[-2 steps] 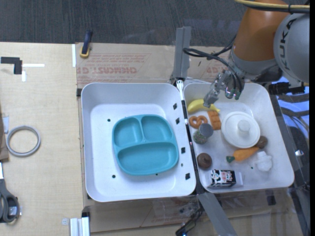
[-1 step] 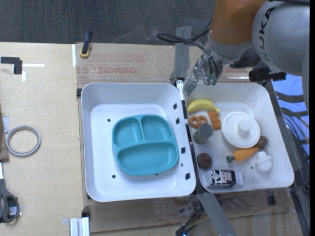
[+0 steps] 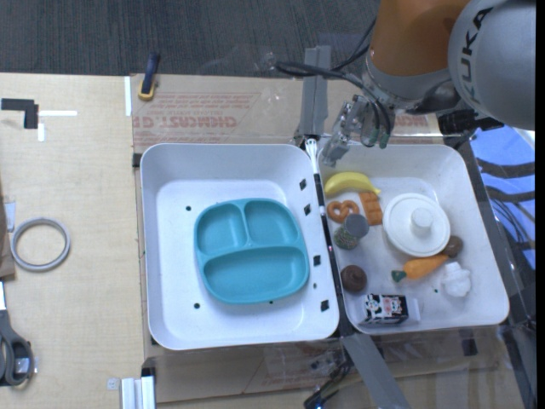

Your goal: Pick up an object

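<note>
Nearest the camera in the right-hand white bin [image 3: 477,313] lay a small black-and-white printed carton [image 3: 387,308], flat on its side. It looked light and stiff, but too low to get fingers around easily.

Just beyond it:
- a dark brown round cookie-like piece [image 3: 352,277]
- an orange plastic carrot with a green top [image 3: 419,268]
- a crumpled white lump [image 3: 456,281], probably soft and squashy

Mid-bin:
- a white round lidded bowl with a knob [image 3: 415,223]. It looked smooth, wide and likely slippery; the knob would be the only narrow grip point.
- a grey-green speckled ball [image 3: 347,238] and a grey disc [image 3: 356,225], touching each other
- a brown pretzel-shaped toy [image 3: 343,209]
- an orange block [image 3: 370,207]

Further back was a yellow plastic banana [image 3: 350,182], near the bin's far-left corner. I judged it the best candidate: light, rigid, and narrow across the middle. It should be gripped across the short axis at mid-length, since the curved skin may slip if taken near a tip.

The end effector [image 3: 341,143] hung above the far-left rim of that bin, just beyond the banana, with nothing between its fingers. They appeared slightly apart, ready to descend.

The left-hand white bin [image 3: 162,228] held a teal three-compartment plastic plate [image 3: 252,250], wide and flat, which made it a poor pick.

The tabotop read: the tabletop [image 3: 68,331] carried a grey ring [image 3: 38,244] off to the left.
</note>
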`<state>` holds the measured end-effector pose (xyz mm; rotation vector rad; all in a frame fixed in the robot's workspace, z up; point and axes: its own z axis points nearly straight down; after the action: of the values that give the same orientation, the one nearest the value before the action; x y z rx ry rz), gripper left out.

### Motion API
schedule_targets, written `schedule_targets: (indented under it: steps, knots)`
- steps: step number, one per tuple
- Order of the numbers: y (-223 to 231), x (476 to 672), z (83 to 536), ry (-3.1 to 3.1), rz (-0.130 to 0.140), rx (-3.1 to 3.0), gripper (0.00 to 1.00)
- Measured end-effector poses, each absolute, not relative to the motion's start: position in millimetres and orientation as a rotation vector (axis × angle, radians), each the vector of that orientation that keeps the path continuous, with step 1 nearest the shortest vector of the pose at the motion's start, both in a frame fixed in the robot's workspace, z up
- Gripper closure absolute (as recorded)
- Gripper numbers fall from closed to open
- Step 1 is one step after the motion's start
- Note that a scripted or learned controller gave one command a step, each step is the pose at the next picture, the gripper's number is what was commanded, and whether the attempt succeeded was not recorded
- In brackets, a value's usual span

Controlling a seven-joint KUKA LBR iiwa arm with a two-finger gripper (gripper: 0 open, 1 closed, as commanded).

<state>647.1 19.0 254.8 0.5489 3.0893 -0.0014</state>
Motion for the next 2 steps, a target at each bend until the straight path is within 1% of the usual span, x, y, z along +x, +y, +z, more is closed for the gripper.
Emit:
schedule_targets:
  steps: [1,2]
  knots:
    - [-25.3,569.1,300.7,3.122,-0.001,0.327,1.0]
    - [-99.7,608.6,144.2,3.137,-0.001,0.139,1.0]
